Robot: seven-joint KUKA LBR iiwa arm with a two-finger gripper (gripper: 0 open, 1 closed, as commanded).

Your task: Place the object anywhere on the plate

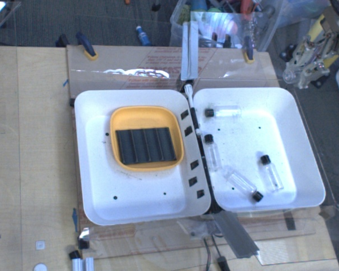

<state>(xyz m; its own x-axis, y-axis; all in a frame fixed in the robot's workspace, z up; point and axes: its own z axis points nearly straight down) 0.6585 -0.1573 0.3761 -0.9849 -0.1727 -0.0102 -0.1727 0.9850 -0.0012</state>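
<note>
Gripper: grasp state cannot be told from this view.

Left bin, white and shallow: holds one yellow plate with rounded corners, sitting a bit toward the bin's upper middle. On the plate lies a dark ribbed block, flat, rectangular, with four or five lengthwise ridges. It is fully inside the plate rim and covers most of the plate floor. A few small dark specks lie on the bin floor around the plate.

Right bin, white and shallow, touching the left bin along a shared edge: holds four clear vials with black caps, all lying on their sides, none touching the plate.
- top vial, near the far wall, cap toward the left
- left vial, just beside the shared edge, cap toward the top
- lower vial, tilted diagonally, cap toward the lower right
- right vial, near the lower vial but apart from it, cap toward the top

A row of black tabs runs down the shared edge between the bins.

Both bins rest on a wooden bench. Beyond the far edge stands a clear plastic box full of mixed clutter. A flat grey strip lies below the bins.
</note>
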